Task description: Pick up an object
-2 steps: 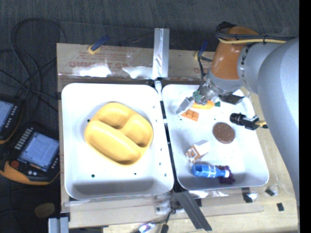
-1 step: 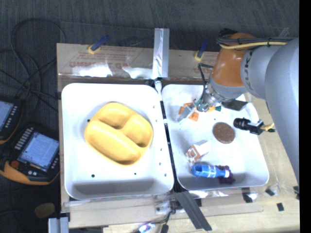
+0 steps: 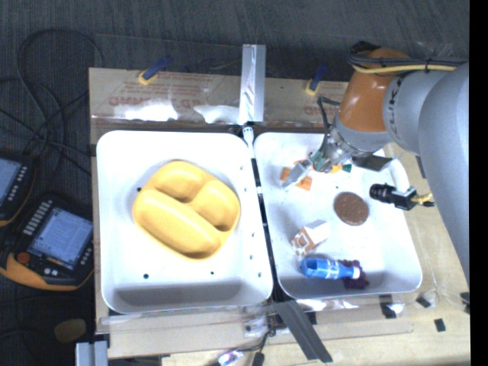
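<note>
Nearest the camera, along the front of the right bin (image 3: 412,277), a blue bottle (image 3: 326,268) lies on its side with its dark cap end pointing right. Just behind it sits a small white and orange box (image 3: 309,237), and farther back and to the right a brown disc (image 3: 351,208) lies flat, apart from both. Beside these, the left bin (image 3: 114,280) holds one large yellow cushion-like lump (image 3: 187,208) that covers most of its floor. Toward the back of the right bin, a small orange piece (image 3: 293,174) rests close to the dividing wall, with the gripper (image 3: 318,163) just to its right, low over the bin floor; whether it is open or closed cannot be told, nor whether it touches the piece. Behind it, the orange-banded arm (image 3: 427,120) reaches in from the right.
</note>
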`<state>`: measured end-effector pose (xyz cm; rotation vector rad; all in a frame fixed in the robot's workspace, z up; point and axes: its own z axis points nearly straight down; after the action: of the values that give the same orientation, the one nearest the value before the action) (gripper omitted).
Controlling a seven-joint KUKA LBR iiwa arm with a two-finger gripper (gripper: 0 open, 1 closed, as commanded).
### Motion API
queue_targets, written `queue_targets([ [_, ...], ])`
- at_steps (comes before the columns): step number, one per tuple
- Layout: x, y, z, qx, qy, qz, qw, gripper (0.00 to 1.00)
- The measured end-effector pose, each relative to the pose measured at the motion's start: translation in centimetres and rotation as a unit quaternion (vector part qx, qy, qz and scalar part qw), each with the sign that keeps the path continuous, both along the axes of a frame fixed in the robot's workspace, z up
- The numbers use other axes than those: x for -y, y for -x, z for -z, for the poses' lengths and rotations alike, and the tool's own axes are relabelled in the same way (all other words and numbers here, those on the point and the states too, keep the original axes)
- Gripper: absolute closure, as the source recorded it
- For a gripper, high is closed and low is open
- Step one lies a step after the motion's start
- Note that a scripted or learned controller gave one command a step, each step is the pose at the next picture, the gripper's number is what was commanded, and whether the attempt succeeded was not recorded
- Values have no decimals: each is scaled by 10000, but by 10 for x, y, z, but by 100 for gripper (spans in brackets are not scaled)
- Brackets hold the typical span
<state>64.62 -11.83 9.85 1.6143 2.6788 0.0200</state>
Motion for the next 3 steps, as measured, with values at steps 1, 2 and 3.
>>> queue_targets([
  [1, 10, 1, -67, -89, 20, 546, 9985, 0],
  [2, -1, -8, 10, -54, 42, 588, 9982, 0],
  [3, -13, -21, 5, -113, 51, 60, 9999, 0],
])
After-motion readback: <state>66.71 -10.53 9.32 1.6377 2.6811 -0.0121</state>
